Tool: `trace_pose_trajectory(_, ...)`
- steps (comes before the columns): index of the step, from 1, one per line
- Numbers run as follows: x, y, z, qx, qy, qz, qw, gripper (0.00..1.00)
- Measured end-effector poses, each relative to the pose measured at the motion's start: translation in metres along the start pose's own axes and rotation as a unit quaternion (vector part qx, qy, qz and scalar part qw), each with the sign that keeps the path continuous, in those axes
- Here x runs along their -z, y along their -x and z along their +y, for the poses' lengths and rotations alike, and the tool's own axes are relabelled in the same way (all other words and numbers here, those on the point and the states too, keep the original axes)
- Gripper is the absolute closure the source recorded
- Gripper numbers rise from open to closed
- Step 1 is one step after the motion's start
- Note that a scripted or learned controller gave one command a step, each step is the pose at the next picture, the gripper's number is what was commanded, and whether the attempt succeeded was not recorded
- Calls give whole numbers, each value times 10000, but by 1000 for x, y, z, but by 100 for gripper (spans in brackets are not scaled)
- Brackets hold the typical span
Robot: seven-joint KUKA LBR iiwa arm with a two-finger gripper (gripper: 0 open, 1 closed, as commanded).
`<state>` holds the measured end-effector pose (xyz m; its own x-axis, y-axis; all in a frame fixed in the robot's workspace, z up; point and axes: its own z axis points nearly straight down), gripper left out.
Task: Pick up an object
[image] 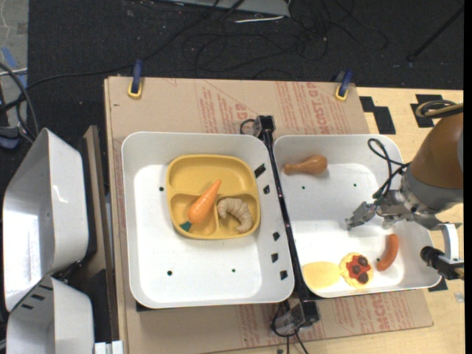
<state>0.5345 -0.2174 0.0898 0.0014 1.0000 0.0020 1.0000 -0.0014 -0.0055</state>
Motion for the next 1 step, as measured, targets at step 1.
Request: trace_pose_trajectory(1, 14, 1, 2, 1, 29, -11, 10000, 100)
